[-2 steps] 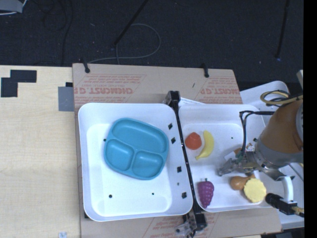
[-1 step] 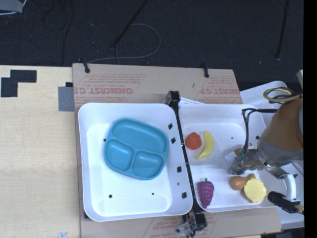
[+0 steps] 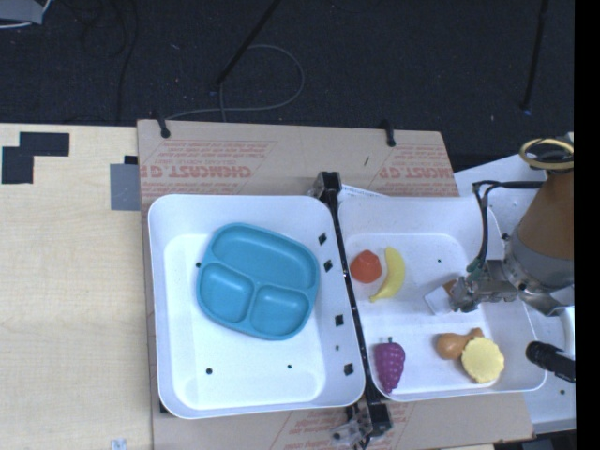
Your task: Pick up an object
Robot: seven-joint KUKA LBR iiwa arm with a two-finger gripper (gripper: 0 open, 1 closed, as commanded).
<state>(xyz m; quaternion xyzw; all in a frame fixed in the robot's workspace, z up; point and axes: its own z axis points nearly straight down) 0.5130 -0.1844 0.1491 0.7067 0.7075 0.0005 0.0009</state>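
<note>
Yellow banana beside orange tomato

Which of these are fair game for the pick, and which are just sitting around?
Pick candidates, right bin: tomato, banana, purple grapes, orange pear-shaped piece, yellow round piece.

Just lying about: blue divided plate in the left bin, cables behind the bench.

lab | robot arm | white bins | loose cables
</note>
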